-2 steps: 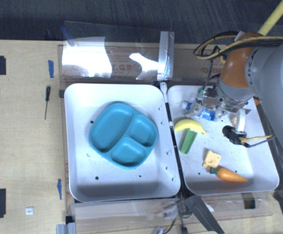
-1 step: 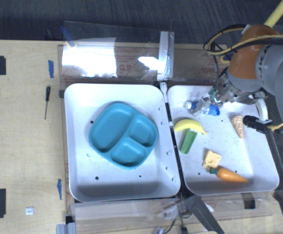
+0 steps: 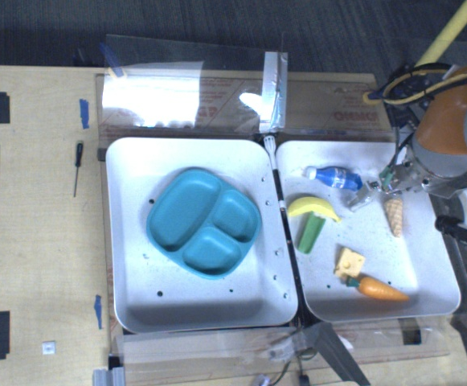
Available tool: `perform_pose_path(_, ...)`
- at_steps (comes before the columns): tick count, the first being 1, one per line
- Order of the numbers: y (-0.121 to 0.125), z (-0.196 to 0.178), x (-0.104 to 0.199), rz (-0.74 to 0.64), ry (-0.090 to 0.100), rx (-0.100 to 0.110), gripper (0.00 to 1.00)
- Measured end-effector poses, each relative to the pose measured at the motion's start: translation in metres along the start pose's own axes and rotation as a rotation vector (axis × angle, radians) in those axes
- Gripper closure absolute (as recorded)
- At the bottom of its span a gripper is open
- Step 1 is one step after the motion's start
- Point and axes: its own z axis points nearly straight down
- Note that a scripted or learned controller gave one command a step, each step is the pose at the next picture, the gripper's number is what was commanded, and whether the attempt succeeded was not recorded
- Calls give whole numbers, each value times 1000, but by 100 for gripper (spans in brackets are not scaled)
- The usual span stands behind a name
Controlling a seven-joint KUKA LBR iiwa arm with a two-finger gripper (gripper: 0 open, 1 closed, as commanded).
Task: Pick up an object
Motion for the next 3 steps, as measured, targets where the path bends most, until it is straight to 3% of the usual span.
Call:
perform_pose_path(1,-9,-1,53,-42,1,-3,0)
perform_pose_path(2,36,-14,95,-265,9,16,0)
perform_pose_path(3,36,-14,95,-266,9,16,0)
